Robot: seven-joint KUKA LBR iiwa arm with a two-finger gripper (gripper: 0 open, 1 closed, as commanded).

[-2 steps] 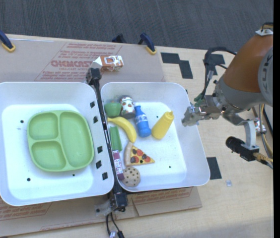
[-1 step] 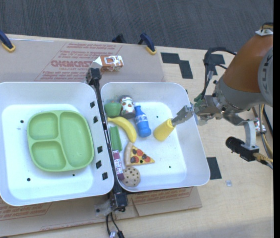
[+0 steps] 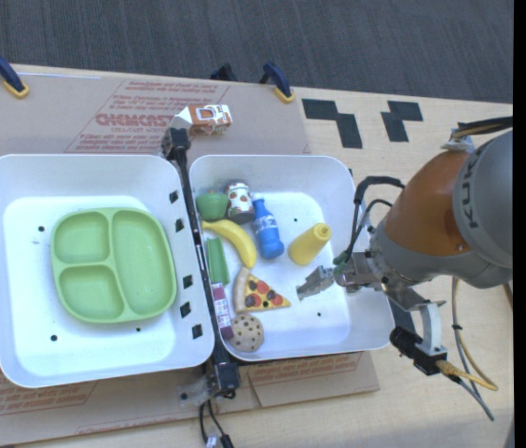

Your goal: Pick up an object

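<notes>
The right bin (image 3: 338, 177) holds several toy items: a yellow banana (image 3: 232, 239), a blue bottle (image 3: 267, 229), a yellow squeeze bottle (image 3: 309, 244), a pizza slice (image 3: 264, 293), a cookie (image 3: 247, 333), a green stick (image 3: 216, 260), a green round piece (image 3: 212, 203) and a small can (image 3: 238, 195). My gripper (image 3: 315, 282) hangs over the bin's right part, just right of the pizza slice and below the yellow squeeze bottle. Its fingers stand apart with nothing between them.
The left bin (image 3: 6, 325) carries a green divided plate (image 3: 112, 264). A small orange-and-white box (image 3: 209, 118) lies on the cardboard behind the bins. Clamps (image 3: 277, 79) sit at the cardboard's far edge. The arm's orange band (image 3: 436, 208) and cables (image 3: 459, 362) fill the right side.
</notes>
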